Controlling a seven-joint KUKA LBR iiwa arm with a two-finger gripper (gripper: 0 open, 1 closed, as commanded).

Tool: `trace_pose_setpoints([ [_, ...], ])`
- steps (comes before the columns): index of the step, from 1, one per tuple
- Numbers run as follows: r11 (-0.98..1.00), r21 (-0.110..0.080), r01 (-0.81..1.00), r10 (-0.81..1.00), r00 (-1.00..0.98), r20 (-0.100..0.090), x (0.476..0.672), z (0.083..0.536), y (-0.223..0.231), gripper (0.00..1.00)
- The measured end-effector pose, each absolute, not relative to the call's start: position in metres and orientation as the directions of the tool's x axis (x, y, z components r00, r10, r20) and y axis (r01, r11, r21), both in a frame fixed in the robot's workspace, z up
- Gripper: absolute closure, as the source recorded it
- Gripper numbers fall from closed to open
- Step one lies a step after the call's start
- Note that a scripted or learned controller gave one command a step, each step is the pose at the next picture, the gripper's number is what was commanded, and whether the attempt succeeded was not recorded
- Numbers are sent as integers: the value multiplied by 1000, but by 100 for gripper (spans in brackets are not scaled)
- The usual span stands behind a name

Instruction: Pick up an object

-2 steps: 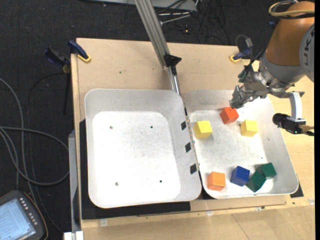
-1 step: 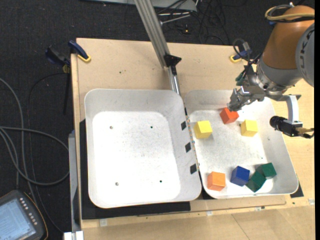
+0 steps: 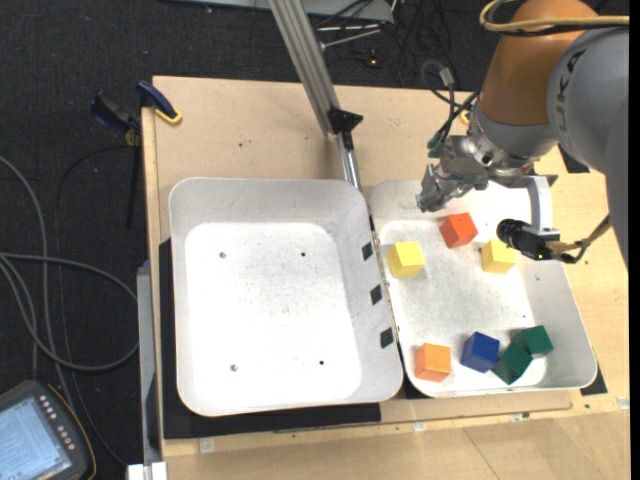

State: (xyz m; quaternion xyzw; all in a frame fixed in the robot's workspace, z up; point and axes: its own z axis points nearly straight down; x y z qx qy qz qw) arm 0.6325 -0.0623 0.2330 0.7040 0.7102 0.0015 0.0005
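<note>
Seven blocks sit in the right bin [image 3: 560, 298]: orange-red block [image 3: 459, 229], yellow block [image 3: 406, 258], second yellow block [image 3: 497, 256], orange block [image 3: 433, 361], blue block [image 3: 481, 351], two green blocks [image 3: 524, 353]. Gripper [image 3: 432, 198] hangs at the bin's far edge, just beside the orange-red block, nothing visibly held; open or closed, cannot tell. Left bin [image 3: 200, 208] alongside.
</note>
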Motion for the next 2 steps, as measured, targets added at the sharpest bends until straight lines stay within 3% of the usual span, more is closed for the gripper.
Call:
trace_pose_setpoints([
  [2,7,3,1000,1000,-7,0,669,229,33,100],
])
